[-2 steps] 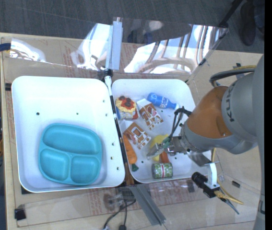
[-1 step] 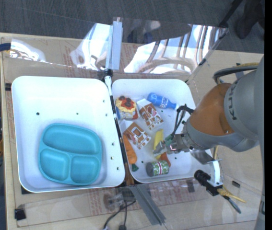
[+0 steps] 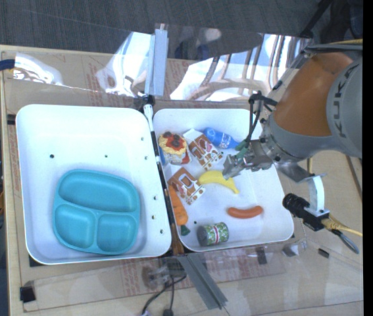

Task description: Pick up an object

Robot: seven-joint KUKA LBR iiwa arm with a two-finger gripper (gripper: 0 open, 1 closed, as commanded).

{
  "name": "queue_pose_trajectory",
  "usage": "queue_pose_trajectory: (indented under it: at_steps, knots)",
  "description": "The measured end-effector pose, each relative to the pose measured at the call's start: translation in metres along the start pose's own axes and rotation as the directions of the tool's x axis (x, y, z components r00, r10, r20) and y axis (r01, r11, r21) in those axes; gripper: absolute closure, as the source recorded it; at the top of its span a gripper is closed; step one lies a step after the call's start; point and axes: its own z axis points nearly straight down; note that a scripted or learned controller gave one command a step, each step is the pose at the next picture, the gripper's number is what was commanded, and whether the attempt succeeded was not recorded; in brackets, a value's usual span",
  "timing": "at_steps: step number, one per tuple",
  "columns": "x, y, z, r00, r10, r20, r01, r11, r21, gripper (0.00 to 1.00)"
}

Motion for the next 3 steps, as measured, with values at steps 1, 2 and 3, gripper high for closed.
queue_pose_trajectory:
  at_steps: [1, 2, 3]
  knots:
    - [-0.042, -0.032, 0.158, 0.974, -0.228, -0.003, 0.228, 0.974, 0.001, 1.0]
    - [-0.042, -0.032, 0.158, 0.974, -0.228, -0.003, 0.228, 0.974, 0.001, 0.0]
    - [-0.016, 0.087, 0.158, 0.965, -0.261, -0.001, 0.261, 0.965, 0.001, 0.0]
